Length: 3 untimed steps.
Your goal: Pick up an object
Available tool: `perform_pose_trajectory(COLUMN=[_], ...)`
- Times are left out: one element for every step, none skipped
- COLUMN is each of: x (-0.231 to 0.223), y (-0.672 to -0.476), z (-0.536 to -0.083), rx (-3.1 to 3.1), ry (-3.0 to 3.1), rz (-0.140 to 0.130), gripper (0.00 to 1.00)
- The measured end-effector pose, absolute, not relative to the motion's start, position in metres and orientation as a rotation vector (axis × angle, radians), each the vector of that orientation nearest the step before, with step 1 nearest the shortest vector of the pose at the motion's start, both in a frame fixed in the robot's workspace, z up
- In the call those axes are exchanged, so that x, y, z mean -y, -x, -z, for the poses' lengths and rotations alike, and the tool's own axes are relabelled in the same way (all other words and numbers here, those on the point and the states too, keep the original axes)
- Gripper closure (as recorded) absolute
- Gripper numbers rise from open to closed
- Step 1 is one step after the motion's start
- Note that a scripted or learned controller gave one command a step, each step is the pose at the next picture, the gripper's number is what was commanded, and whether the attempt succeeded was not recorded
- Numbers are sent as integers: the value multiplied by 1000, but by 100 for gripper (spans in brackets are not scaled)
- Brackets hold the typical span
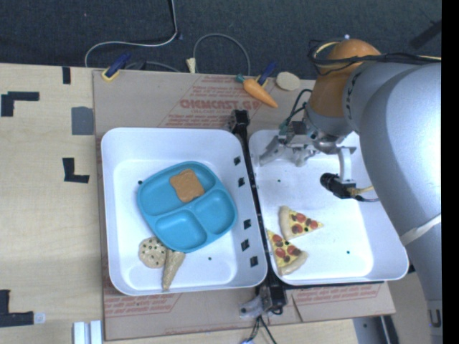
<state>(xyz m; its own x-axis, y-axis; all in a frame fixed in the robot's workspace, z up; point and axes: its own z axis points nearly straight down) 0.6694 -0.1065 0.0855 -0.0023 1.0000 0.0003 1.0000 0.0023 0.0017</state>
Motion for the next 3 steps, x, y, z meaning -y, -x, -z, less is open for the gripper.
perform_pose_trajectory(x=[107,22,-41], y=[-669,-638,-616], z=[-96,-230,-271], rx=[-2223,-2229,-2231], ry=[-2215,-2207,-2211], rz=[0,-17,-8], gripper=[100,100,100])
